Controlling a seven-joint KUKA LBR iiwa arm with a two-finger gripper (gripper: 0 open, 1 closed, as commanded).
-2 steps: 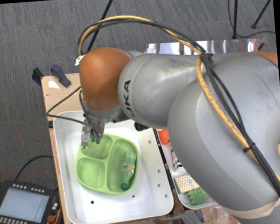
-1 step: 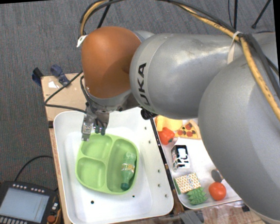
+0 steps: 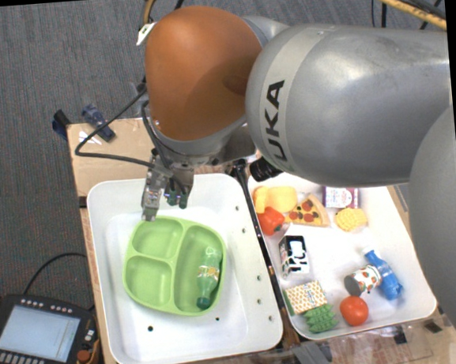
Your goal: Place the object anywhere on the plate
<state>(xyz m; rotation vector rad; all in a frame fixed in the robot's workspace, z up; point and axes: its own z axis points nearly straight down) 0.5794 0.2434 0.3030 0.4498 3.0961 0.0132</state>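
A green divided plate (image 3: 152, 267) lies in the left white bin (image 3: 123, 345). A small green bottle (image 3: 207, 278) lies in the plate's right compartment, its cap toward the front. My gripper (image 3: 163, 206) hangs over the plate's back edge, well behind the bottle. It is open, and there is nothing between its fingers (image 3: 148, 203). The big orange and grey arm covers the back of the bin.
The right bin (image 3: 411, 280) holds several toy foods: a pizza slice (image 3: 310, 210), corn (image 3: 350, 220), a tomato (image 3: 353, 310), a milk carton (image 3: 295, 255), a blue figure (image 3: 379, 275) and a red pepper (image 3: 270, 219). A teach pendant (image 3: 39, 336) lies at the front left.
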